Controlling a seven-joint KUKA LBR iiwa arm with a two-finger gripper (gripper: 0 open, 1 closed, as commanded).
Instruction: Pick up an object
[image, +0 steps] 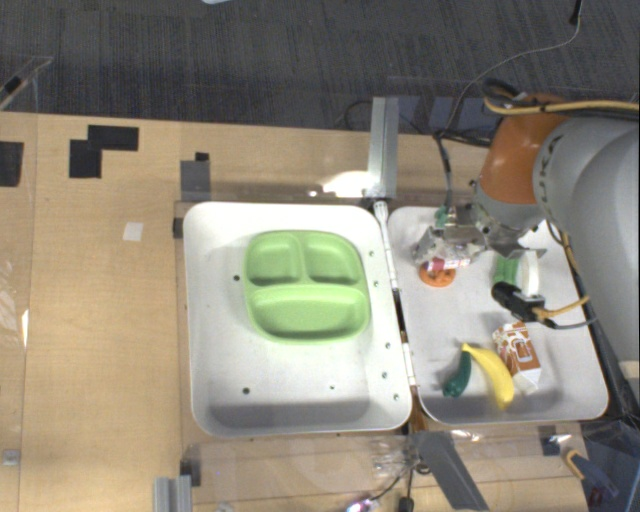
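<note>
Right bin (560, 405): banana (491, 373), dark green vegetable (458, 376), small carton (520, 356), green bottle (507, 270), orange disc (437, 274). Tool (447, 243) hung low directly over the disc, seemingly the chosen pick; its grip could not be told. Left bin (205, 330): green divided plate (304, 283), centred.

Place: robotics lab
Bench: pale wooden bench (90, 330) bearing black marker patches (103, 146)
Fixtures: metal brackets (384, 140) clamping two white bins (200, 380)
Wiring: loose cables (520, 50)
Floor: dark carpet (200, 50)
</note>
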